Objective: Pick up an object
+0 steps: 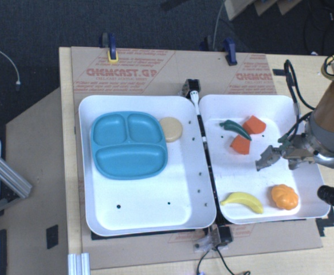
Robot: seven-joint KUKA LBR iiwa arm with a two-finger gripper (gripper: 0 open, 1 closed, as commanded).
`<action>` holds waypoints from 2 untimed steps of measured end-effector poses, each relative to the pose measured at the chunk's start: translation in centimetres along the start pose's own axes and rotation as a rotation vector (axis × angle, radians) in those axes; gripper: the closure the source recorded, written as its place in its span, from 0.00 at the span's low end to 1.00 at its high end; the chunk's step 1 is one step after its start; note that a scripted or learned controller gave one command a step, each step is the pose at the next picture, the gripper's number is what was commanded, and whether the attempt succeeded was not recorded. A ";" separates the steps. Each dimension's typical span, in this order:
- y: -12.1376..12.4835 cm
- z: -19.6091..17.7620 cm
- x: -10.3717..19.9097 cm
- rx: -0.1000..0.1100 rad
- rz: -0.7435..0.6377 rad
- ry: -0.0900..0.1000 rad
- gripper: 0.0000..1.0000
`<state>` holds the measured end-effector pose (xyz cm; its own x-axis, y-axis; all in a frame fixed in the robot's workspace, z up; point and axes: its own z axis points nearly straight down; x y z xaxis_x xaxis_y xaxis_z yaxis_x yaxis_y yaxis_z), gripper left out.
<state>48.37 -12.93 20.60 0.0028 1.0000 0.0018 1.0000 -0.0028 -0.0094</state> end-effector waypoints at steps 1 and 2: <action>0.2 -0.4 0.0 -0.009 -0.003 -0.002 0.00; 0.1 3.9 0.0 -0.003 -0.002 0.000 0.00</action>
<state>48.39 -12.95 16.69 0.0005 1.0000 0.0023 1.0000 -0.0005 -0.0065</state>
